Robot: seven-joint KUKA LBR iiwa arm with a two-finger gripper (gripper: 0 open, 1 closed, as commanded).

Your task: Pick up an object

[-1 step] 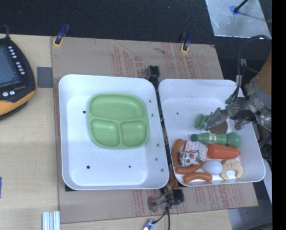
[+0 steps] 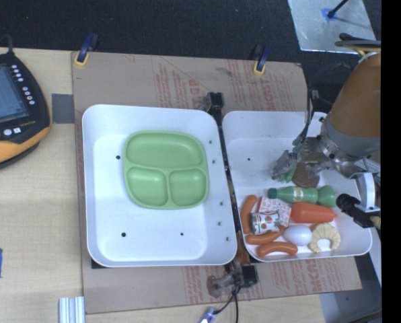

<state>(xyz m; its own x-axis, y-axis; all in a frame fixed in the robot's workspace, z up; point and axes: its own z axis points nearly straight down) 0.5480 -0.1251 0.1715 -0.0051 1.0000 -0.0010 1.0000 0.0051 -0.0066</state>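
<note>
Claw (image 2: 296,167) hung low in the right bin (image 2: 254,130), its dark fingers spread apart with nothing seen between them, just above the green bottle (image 2: 301,194). Toy food lay heaped at the bin's five o'clock corner: bottle, orange carrot (image 2: 313,213), small carton (image 2: 271,215), white egg (image 2: 297,235), sausages (image 2: 276,249). Judging by the crowding, a straight descent onto the bottle's long body, jaws across its width, looked the surest pick.

I am seeing the arm (image 2: 358,106) being cut off at the right edge; the gripper (image 2: 296,167) is blurring too much for me to read, and it is hiding part of the right bin (image 2: 254,133).
</note>
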